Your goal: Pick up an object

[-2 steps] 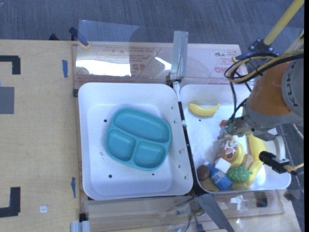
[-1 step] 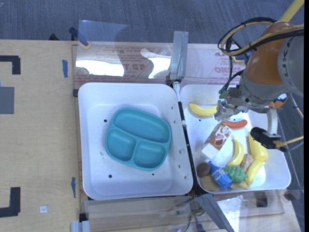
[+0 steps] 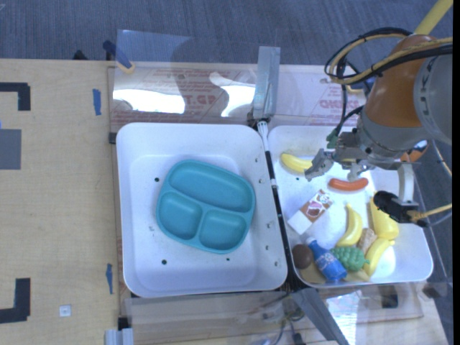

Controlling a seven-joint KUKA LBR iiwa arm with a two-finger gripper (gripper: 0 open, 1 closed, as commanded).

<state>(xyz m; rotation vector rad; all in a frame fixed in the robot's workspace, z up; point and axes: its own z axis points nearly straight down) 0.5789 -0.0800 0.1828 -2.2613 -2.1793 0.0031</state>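
grey arm poised over the toy food bin

grey metal with an orange band, the arm reaches in from the right and hangs its two-finger gripper [image 3: 338, 165] above the back of the right shallow white bin [image 3: 424, 261]. its fingers stand apart with nothing between them. one tip is near the small yellow banana-shaped toy [image 3: 295, 163] at the bin's back left; the other is just above the red sausage-shaped toy [image 3: 348, 185]. either looks a likely target, since both lie apart from the rest with room around them.

the remaining pieces crowd the front of that bin: a brown-and-white carton [image 3: 314, 208], two more yellow bananas [image 3: 352, 226], a blue bottle [image 3: 328, 264] and a green bunch of grapes [image 3: 351, 257], touching and overlapping, which would make a clean grasp harder.

the left white bin [image 3: 136, 192] holds a teal plastic divided plate [image 3: 205, 205], lying flat in the middle. both bins sit side by side on the pale wooden desk [image 3: 50, 192].
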